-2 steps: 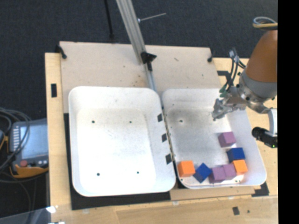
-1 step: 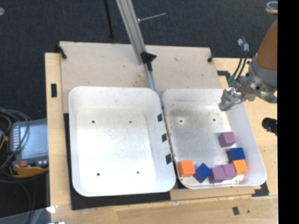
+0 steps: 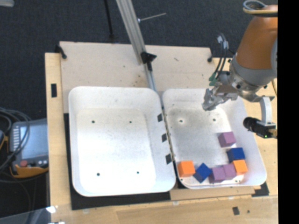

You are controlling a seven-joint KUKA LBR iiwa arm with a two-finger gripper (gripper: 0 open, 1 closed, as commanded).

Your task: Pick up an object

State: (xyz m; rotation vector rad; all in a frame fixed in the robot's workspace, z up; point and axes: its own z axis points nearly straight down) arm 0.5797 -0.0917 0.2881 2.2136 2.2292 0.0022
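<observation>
1. The gripper point(image 3: 211, 100) hangs over the far part of the right bin point(image 3: 196, 129), on the arm point(image 3: 254, 45) reaching in from the right. I cannot tell how it is set, since the view is too small and slanted, and nothing shows in its grasp.

2. The blocks lie well apart from it, bunched along the near and right side of that bin: an orange block point(image 3: 186, 168), a blue block point(image 3: 202, 172), 2 purple blocks touching point(image 3: 223, 173), a second orange block point(image 3: 240, 166), a second blue block point(image 3: 236, 154) and a lone purple block point(image 3: 226, 139).

3. The left bin point(image 3: 117, 139) holds no blocks.

4. Judged from this, the pick is not yet begun; the gripper would need to travel toward the near side first.

5. Risks: most blocks touch each other and sit against the bin wall, so a descent there could land on 2 at once, wedge, or strike the rim.

6. The lone purple block stands freer and looks the safer target.
</observation>
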